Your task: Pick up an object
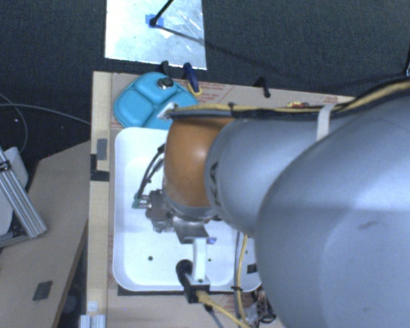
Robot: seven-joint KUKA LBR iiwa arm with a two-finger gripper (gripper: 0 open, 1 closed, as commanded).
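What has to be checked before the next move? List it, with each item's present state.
1. Arm over a bin: ok. Its wrist end hangs above the white bin.
2. Target in sight: ok. A blue object lies at the bin's far rim, next to the orange band.
3. Blue object inside the bin: cannot tell. It sits right at the rim.
4. Something already held: cannot tell. The wrist hides what is under it.
5. Other things in the bin: cannot tell. The arm covers much of its floor.
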